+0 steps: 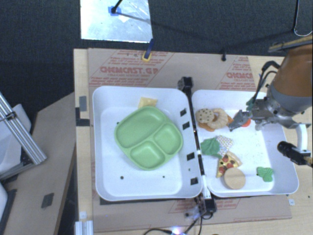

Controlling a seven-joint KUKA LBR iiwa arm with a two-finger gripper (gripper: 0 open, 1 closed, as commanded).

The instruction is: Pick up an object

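Landmark: the right bin [281, 146]; every place below is given against it.
Left bin [105, 131]: touching the right bin along the shared centre divider.
Green plate [148, 137]: three compartments, lying in the left bin, well apart from the right bin's contents.
Arm [293, 80]: over the right bin's far right corner, reaching in from the right.
Gripper [240, 120]: low over the right bin's far half, pointing toward the divider. Its fingers are too blurred to judge; I cannot tell apart from together, and nothing is seen between them.
Cookies [212, 117]: two pieces overlapping, at the right bin's far left, by the divider. Judged the likeliest object.
Deciding relation: the cookies lie just beside the gripper tip, on its divider side; the pair's long axis runs across the bin, roughly in line with the gripper's reach.
Pizza slice [228, 163]: right bin's near half, well apart from the gripper.
Wooden disc [234, 178]: touching the pizza slice's near end.
Green leaf [211, 146]: mid-bin, near the divider.
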